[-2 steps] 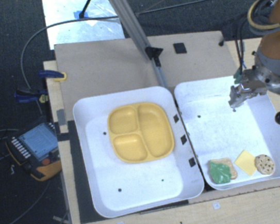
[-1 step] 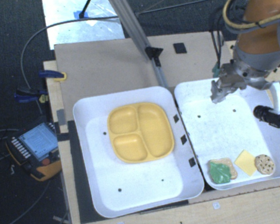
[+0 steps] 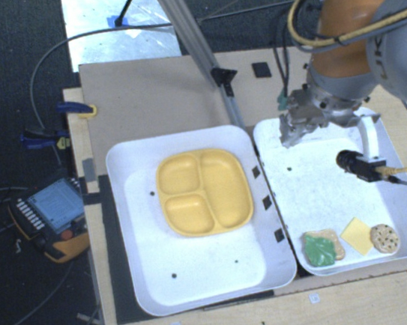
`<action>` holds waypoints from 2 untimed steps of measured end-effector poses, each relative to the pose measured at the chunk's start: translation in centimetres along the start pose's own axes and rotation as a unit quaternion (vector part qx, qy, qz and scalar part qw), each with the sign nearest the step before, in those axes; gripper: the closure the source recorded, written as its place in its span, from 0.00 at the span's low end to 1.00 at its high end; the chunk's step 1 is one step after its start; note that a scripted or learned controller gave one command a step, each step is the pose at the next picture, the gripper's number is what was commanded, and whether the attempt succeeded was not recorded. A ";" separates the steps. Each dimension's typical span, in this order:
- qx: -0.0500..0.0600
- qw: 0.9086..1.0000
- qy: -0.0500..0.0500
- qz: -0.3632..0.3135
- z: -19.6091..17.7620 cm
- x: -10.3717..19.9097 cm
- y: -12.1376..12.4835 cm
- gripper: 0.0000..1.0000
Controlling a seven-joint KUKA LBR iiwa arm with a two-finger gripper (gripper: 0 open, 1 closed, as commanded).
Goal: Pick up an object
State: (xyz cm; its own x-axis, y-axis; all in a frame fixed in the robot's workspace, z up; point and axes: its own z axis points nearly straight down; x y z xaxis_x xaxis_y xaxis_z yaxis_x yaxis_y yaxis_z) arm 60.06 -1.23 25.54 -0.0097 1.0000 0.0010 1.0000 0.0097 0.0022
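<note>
On a tan bench seen from above sit two shallow white bins side by side. Left bin holds a yellow plate w/ three compartments, set toward the bin's 12 o'clock edge; nothing lies on it. Right bin holds three small food items in a row along its 6 o'clock edge: at 7 o'clock a green-topped toast piece, just beside it toward centre a yellow cheese slice, and at 5 o'clock a round cookie touching or nearly touching the cheese.

Grey robot arm w/ an orange band reaches in from 3 o'clock. Its gripper hangs over the right bin's 11 o'clock corner, well apart from the food row. Whether it's open or closed: can't tell at this angle; nothing visibly held. A black cylindrical part w/ a cable sticks out over the bin's middle. At 9 o'clock, off the bench, a grey-and-orange handheld controller lies on dark floor.
</note>
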 end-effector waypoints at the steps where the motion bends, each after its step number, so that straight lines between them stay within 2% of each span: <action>1: 0.000 1.000 0.000 0.000 1.3 4.9 2.2 1.00; 2: 0.001 1.000 0.000 0.000 2.6 9.4 2.5 1.00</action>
